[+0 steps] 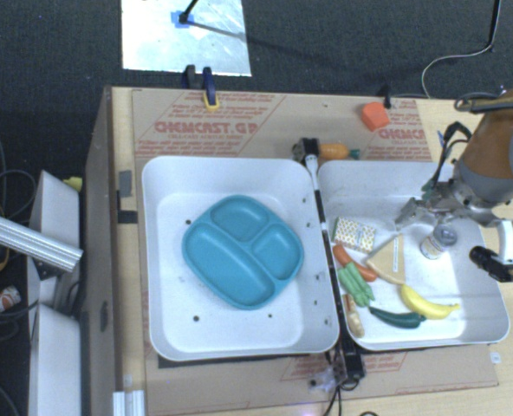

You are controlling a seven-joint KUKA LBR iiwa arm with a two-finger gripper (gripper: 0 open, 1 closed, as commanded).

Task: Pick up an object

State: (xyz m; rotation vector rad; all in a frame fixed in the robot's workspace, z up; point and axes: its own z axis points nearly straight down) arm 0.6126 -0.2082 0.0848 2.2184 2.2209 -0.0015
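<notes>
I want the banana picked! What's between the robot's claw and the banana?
In the camera view, between the gripper and the banana lies bare white floor of the right bin. The pale wedge sits just left of that stretch.

The scene is lit evenly and fairly brightly from above, so that the two white bins [239, 176] are rendered almost blown out while the floor [48, 42] around the bench is left dark. Strong glare is seen on a shiny sheet [187, 29] lying on the floor at the top, and only soft, short shadows are cast beneath the blue divided plate [242, 251] and the arm [499, 159]. The picture is slightly soft and grainy throughout, and small objects are resolved poorly.
</notes>
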